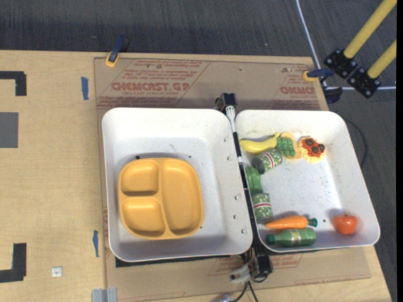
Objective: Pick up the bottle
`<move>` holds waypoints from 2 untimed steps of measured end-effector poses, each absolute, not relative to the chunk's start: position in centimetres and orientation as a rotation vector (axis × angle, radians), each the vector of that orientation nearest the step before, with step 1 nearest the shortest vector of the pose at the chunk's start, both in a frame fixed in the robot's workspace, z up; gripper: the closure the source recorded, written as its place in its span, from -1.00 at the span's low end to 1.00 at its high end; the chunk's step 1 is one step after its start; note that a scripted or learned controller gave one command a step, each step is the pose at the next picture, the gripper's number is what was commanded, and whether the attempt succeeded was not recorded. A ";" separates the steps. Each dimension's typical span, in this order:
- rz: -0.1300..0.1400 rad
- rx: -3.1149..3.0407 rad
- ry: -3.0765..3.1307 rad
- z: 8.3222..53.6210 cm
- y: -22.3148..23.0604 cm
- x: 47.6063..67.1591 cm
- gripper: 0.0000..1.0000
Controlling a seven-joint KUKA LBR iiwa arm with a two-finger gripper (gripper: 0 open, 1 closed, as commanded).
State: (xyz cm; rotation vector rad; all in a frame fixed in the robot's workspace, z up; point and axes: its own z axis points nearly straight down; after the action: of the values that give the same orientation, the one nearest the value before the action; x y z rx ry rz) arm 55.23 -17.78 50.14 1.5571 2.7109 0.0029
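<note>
Green bottle (pixel 291 236) lies on its side in the right bin (pixel 352 168), hard against the near wall, long axis running left to right, cap toward the right. Carrot (pixel 289 222) lies parallel, just behind it and about touching. A second green bottle (pixel 255 190) lies along the bin's left wall, long axis front to back. Tomato (pixel 345 224) sits near, to the right. Gripper state and bearing: cannot tell. The arm enters from the right, so the near-wall bottle looks the nearer reach.
</note>
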 end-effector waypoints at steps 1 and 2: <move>0.003 1.557 2.711 50.1 -17.8 55.2 -1.00; 0.004 1.553 2.706 51.2 -17.8 55.3 1.00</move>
State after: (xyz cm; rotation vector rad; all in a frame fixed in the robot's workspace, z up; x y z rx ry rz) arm 55.33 -17.78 51.25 1.5534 2.7060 0.0042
